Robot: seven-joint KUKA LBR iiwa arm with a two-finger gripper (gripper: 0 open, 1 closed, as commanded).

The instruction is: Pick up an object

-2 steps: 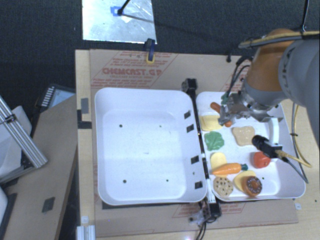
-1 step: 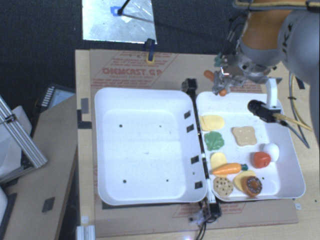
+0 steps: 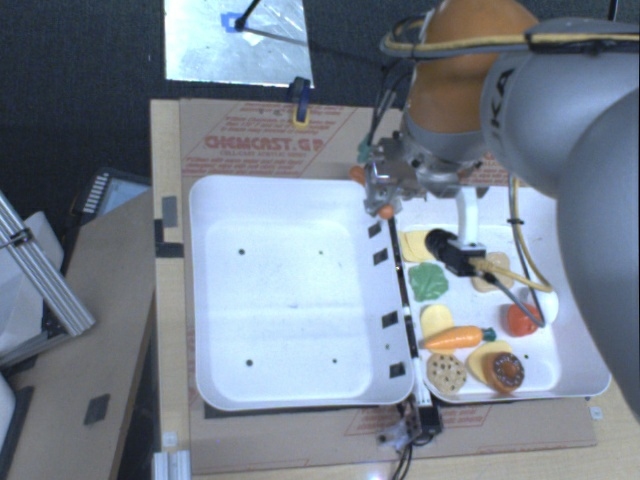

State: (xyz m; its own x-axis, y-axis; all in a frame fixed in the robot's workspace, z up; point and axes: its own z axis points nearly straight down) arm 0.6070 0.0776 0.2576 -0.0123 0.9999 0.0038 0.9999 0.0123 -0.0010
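The right bin (image 3: 575, 368) holds several toy foods: a green leafy piece (image 3: 428, 281), an orange carrot (image 3: 455, 338), a speckled cookie (image 3: 445, 371), a chocolate doughnut (image 3: 506, 370), a red tomato (image 3: 521, 319), a pale yellow slice (image 3: 414, 244) and another yellow piece (image 3: 436, 318). My gripper (image 3: 383, 196) hangs low over the far left corner of this bin, close to the rim shared with the left bin. It is above and left of the yellow slice. The wrist hides what lies directly beneath it.
The left bin (image 3: 290, 288) sits beside the right one, on a cardboard sheet (image 3: 260, 138). A blue and yellow clamp (image 3: 300, 103) stands at the cardboard's far edge. The big grey arm (image 3: 570, 148) covers the right bin's far right part.
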